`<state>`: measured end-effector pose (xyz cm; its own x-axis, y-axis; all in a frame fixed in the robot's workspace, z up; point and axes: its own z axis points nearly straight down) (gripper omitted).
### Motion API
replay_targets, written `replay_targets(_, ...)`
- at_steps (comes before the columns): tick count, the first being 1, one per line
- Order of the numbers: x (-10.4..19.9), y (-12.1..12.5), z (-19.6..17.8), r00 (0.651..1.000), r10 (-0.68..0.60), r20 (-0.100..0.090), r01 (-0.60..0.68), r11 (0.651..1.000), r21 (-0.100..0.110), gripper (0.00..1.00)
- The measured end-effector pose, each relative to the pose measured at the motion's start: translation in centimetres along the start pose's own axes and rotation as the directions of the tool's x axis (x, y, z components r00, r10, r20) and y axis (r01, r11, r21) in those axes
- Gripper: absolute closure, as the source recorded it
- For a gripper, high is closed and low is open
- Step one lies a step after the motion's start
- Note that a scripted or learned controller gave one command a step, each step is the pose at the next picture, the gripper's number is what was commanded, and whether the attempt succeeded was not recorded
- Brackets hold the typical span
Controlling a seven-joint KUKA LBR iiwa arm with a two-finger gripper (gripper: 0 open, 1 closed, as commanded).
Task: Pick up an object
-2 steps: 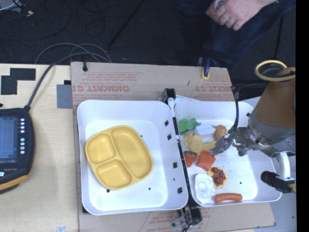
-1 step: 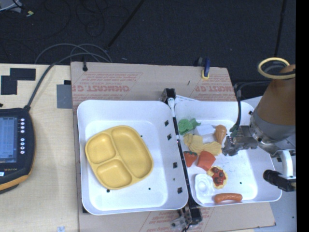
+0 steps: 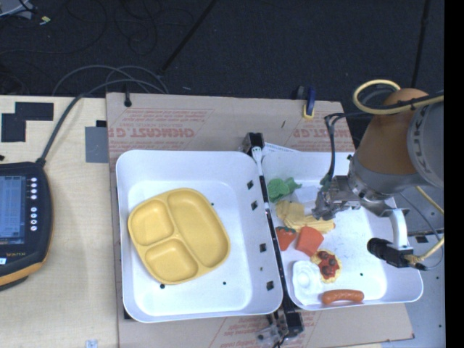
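End effector (image 3: 324,207) low in rt bin (image 3: 406,292), over yellow food (image 3: 293,213); finger state unclear.

The grey arm (image 3: 406,147) reaches in from the right — orange band up, pincer (image 3: 326,205) pointed downward.

Well to the left of the claw (image 3: 324,207), the pale wooden desk (image 3: 65,288) carries a handheld control pendant (image 3: 18,220) at its edge. Beyond the claw lies a dark floor (image 3: 217,35) strewn with loose cables (image 3: 94,78). A brown cardboard sheet (image 3: 210,122) covers the desk.
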<state>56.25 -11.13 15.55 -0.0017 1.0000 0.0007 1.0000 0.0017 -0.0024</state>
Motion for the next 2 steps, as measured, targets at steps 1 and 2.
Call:
replay_targets(1,7.7,-7.2,-11.8,1.000,-0.006,-0.004,0.006,1.000,-0.006,1.00)
replay_targets(2,11.9,-6.3,-16.8,1.000,-0.004,-0.001,0.004,1.000,-0.005,1.00)
